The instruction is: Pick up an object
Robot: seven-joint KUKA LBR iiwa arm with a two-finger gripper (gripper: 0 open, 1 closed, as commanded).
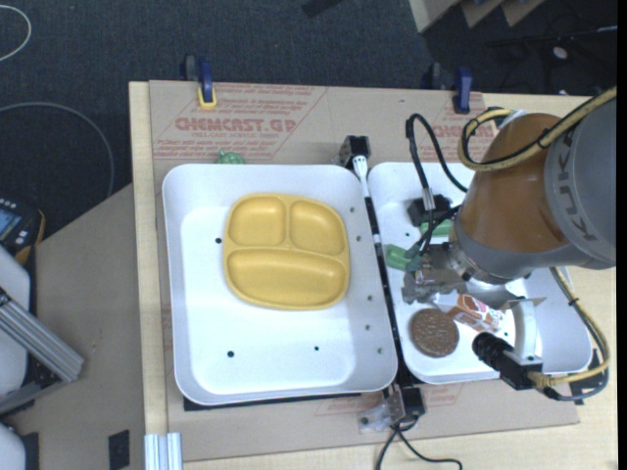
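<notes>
A yellow three-compartment plate [287, 251] lies in the left bin [196, 292]. In the right bin [392, 189] a brown round disc [434, 332] sits near the front, a green object [399, 257] lies close to the bin's left wall, and a red-and-white item [477, 308] shows beside the disc. My gripper [431, 280] hangs low over the right bin, between the green object and the brown disc, under the grey and orange wrist. The wrist covers much of that bin.
The two white bins touch along a middle ridge [373, 233]. A small green scrap [229, 158] lies on the cardboard behind the left bin. Blue clamps [204, 74] hold the board's back edge. Cables loop over the right bin's far side.
</notes>
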